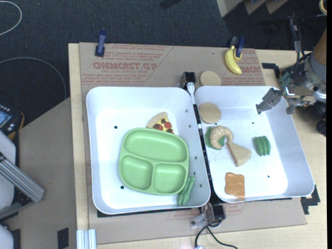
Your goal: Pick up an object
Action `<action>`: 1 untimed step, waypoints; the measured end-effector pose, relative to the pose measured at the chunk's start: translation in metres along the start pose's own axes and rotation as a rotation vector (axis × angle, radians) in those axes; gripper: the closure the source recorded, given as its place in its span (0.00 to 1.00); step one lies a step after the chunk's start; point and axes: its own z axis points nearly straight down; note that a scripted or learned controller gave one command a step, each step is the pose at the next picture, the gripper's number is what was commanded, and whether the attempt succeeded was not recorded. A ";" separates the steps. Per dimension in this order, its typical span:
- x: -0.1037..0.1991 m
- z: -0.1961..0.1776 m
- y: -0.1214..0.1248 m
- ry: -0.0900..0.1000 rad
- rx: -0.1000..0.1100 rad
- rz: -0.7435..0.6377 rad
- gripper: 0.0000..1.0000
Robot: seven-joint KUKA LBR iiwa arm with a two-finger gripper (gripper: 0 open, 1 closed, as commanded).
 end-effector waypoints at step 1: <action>0.009 0.116 -0.077 0.006 0.019 0.003 0.00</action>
